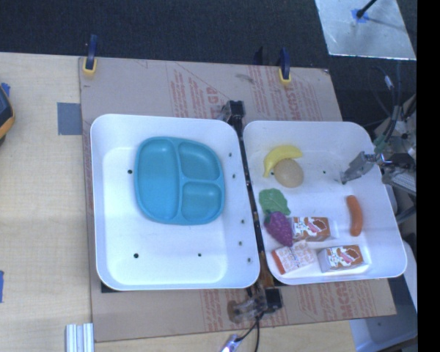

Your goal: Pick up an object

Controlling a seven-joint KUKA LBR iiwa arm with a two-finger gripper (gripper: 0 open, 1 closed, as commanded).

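The gripper (354, 169) shows at the right side of the right bin (317, 136), a grey tip low over the bin's white floor; it is too small and blurred to tell how it is set, and nothing can be seen caught in it. It reaches in from the bin's right rim, where grey parts and cables crowd the edge.

Nearest to it lies the sausage (355, 215), an orange-red piece lying lengthwise just below the tip and apart from it. Further left are the egg (288, 173), pale and round, and the banana (281, 157), which curves over the egg's top and touches it. Below these sit the broccoli (273, 200) and, touching its lower side, the purple grapes (280, 228). Three small cartons lie along the bin's lower part: one (312, 229) just beside the grapes, one (293, 258) under it and tilted, one (342, 258) near the lower right corner (all red and white, print unreadable).

The left bin (169, 270) touches the right one along a shared seam. In it rests a blue plate (179, 180) with three compartments, set toward the upper middle.

Both bins stand on a brown card sheet (198, 86) held by two clamps at its far edge, on a wooden bench (29, 233)
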